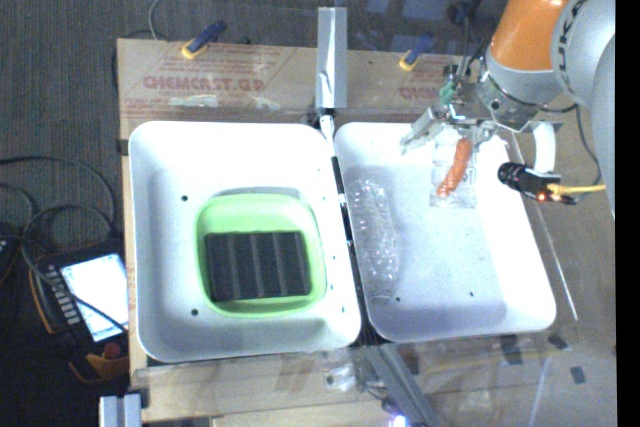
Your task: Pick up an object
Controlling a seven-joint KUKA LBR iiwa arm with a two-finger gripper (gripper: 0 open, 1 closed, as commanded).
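Dark carpet with loose cables surrounds the surface (200, 80), which carries two white bins. Nearest to the camera, the left bin (160, 165) holds a green tray (262, 260) with dark slots. Beside it, the right bin (500, 295) has a clear plastic piece (372, 225) lying along its left wall. Farther back, at the upper part of the right bin, the gripper (450, 120) hangs, and an orange object in a clear wrapper (457, 170) is directly under it. I judge this object is lifted or almost lifted, but whether the fingers are closed on it I cannot tell. If the hold is real, only raising it clear is left.
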